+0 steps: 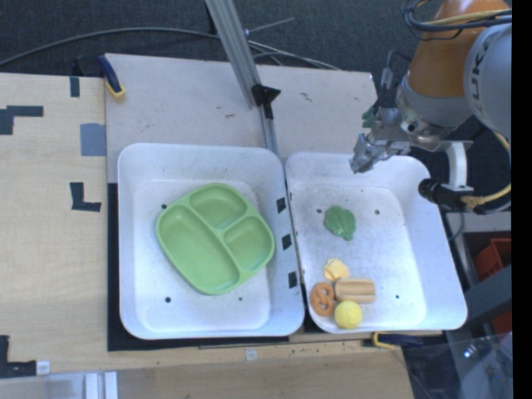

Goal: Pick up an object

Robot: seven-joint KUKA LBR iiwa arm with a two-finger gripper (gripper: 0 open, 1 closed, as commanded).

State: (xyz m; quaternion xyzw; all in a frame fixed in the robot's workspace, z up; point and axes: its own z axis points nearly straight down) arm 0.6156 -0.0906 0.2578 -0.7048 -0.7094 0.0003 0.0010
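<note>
— Five small things lie in my right bin (pixel 432 264). Nearest my reach is the green leafy piece (pixel 340 222), alone near the bin's middle, nothing touching it.

— How will it handle?

— I'd judge it light and a bit floppy, low to the floor, so a pinch across its bunched middle should serve. The rest crowd the near corner: a yellow ball (pixel 348 313), a tan bun-like roll (pixel 356 289), a pretzel (pixel 322 296) and a small yellow chunk (pixel 336 269), all touching or just beside each other. The ball looks smooth and likely to roll away.

— And you?

— My gripper (pixel 366 158) hangs over the bin's far rim, well apart from the leaf. Whether my jaws are apart or together, I cannot tell from here; nothing shows between them.

— Anything else?

— A green divided plate (pixel 214 237) sits in the left bin (pixel 133 223), both bins side by side on the counter (pixel 50 248).
</note>
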